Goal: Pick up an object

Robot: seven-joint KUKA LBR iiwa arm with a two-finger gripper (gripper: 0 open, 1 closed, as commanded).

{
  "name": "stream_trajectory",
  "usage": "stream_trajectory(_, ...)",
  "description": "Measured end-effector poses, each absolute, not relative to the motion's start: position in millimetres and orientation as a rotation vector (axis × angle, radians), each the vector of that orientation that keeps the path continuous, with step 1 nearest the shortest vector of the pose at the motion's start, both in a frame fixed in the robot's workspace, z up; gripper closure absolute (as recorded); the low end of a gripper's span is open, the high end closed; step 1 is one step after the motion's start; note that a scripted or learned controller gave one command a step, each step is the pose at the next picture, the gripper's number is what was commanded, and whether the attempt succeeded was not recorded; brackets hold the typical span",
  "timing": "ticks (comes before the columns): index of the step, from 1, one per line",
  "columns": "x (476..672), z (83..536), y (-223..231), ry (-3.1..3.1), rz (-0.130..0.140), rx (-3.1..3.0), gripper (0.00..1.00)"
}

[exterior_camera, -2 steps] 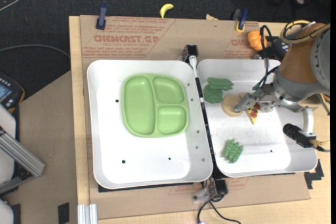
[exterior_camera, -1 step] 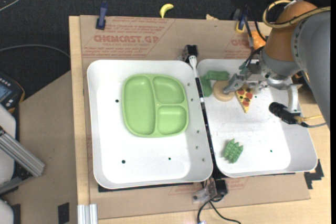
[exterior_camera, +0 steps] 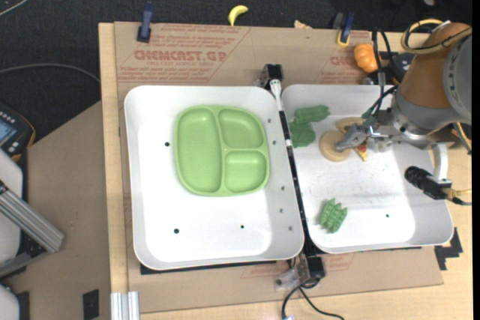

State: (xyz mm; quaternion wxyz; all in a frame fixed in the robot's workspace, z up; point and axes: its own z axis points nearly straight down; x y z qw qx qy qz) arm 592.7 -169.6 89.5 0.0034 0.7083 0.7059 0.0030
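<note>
Tool (exterior_camera: 352, 137) over tan disc (exterior_camera: 334, 147) in right bin (exterior_camera: 420, 225)

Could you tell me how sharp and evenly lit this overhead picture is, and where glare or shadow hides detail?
Camera view: mostly sharp and evenly lit; the left bin is bright, nearly washed out, around the green divided plate; the gripper is small and soft beside the tan disc; the dark floor holds little detail.

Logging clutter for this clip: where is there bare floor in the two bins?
Left bin: a bare strip in front of the green divided plate. Right bin: bare between the small green toy and its right rim. Crowded at the back: green pieces, tan disc, tool.
</note>
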Motion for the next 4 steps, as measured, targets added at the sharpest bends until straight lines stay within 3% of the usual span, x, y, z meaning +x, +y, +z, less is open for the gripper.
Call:
stream_trajectory(1,651.0,88.9,-129.2,2.22,0.007,2.209,0.0)
stream_trajectory(2,601.8,89.7,-123.0,2.213,0.009,2.219,0.0)
stream_trajectory(3,651.7,88.7,-189.3,2.217,0.007,2.22,0.0)
stream_trajectory(4,598.7,90.1,-218.3,2.222,0.025,2.221,0.0)
